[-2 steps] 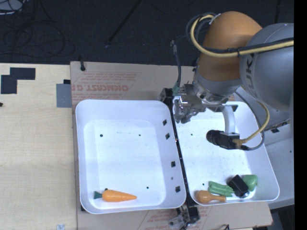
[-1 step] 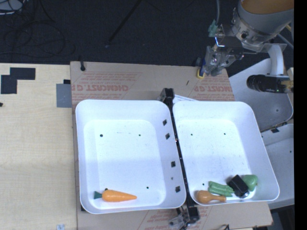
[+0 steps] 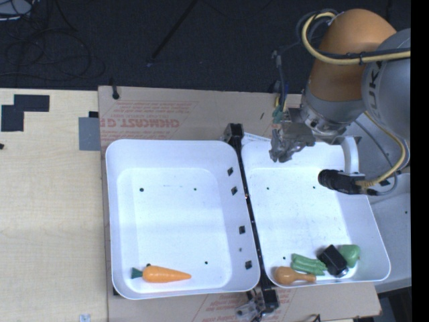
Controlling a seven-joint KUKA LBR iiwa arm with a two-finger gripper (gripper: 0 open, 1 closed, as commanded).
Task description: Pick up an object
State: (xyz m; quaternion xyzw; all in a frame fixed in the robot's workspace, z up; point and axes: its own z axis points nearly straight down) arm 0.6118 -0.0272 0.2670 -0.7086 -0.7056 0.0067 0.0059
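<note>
A pale wooden bench [image 3: 47, 206] filled the left of the frame, with dark floor and cables along the top. On a cardboard sheet [image 3: 154, 116] lay two white bins. The left bin [image 3: 120, 159] held a toy carrot [image 3: 164, 274] near its lower left corner. The right bin [image 3: 362, 213] held an orange gourd-like toy [image 3: 292, 276], a green piece [image 3: 308, 264] and a black object [image 3: 333, 259], all crowded in its lower right corner. The gripper [image 3: 281, 154] hung at the upper right of centre, above the right bin's far edge, well apart from every toy; whether it was clenched or released I could not tell. The tight cluster against the wall looked risky: a descent there might strike the rim or nudge neighbours and close on nothing.
</note>
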